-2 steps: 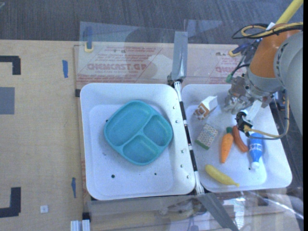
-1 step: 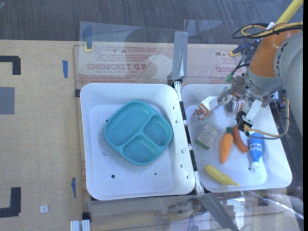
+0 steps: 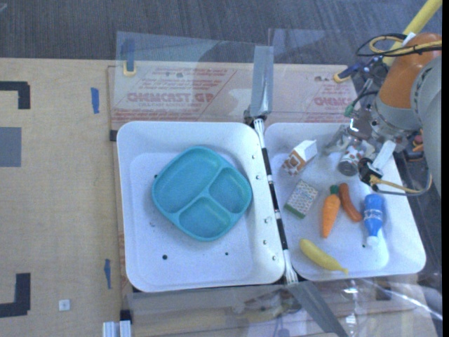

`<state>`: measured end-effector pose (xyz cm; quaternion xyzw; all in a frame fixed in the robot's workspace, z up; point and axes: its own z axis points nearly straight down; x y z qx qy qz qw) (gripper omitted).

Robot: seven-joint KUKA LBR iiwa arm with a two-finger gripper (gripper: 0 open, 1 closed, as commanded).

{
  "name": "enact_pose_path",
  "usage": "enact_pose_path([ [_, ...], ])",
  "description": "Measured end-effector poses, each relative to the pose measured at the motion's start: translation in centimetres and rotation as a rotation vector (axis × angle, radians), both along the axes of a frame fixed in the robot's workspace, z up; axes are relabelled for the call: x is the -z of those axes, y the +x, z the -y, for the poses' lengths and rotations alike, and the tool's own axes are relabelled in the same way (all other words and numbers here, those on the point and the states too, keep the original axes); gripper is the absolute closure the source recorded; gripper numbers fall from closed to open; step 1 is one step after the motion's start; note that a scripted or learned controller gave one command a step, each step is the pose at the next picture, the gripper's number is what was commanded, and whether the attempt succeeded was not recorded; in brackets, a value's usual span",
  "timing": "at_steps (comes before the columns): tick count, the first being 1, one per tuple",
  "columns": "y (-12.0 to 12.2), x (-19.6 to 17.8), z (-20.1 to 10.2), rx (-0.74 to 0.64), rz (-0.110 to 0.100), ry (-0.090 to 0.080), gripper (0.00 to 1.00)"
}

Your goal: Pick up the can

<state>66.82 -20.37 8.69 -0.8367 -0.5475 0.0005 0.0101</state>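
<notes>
the arm [image 3: 414,83] reaches in from the right and hangs over the far corner of the right bin [image 3: 414,255]. the gripper [image 3: 356,149] is low there, right by a small silvery can [image 3: 347,166] against the back of that bin. i can't tell from here how the hand is set, or whether it has the can at all. so this looks like the reach-and-grasp step, not a lift. nearby sit a little carton [image 3: 298,156], a patterned box [image 3: 302,199], a carrot [image 3: 329,215], a blue bottle [image 3: 374,216] and a banana [image 3: 321,255]. the left bin [image 3: 133,258] carries a blue divided plate [image 3: 202,193]. next it needs a firm grip, then a straight rise.
</notes>
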Motion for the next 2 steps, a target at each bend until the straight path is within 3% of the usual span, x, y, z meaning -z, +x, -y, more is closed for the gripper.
enact_pose_path([
  [1, 0.2, -1.1, 0.2, -0.003, 0.013, -0.015, 1.0],
  [2, 0.0, -8.7, -7.2, -0.106, 0.014, -0.017, 1.0],
])
